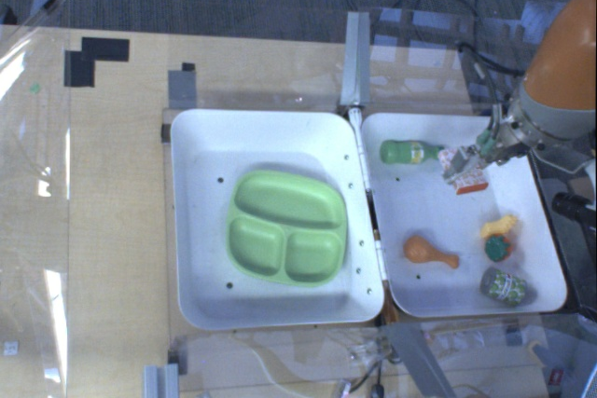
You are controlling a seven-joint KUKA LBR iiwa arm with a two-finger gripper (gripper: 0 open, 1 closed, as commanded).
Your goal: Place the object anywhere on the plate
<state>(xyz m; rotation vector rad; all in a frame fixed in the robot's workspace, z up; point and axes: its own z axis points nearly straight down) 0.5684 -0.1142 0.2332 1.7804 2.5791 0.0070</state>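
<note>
The gripper [465, 165], finger state indeterminate, hung in the right bin [541, 200] beside a green bottle [409, 152]; an orange drumstick [429, 253] lay nearer the green plate [285, 226].

A green plate [285, 226] with three sections lies in the left bin [196, 200]. In the right bin [550, 294] the end effector [464, 165] hovers beside a green bottle [409, 152], above an orange drumstick [429, 252]

The green plate [285, 226] looks like smooth matt plastic, the white bins [201, 200] glossy plastic, the bench [93, 200] pale, smooth wood.
</note>
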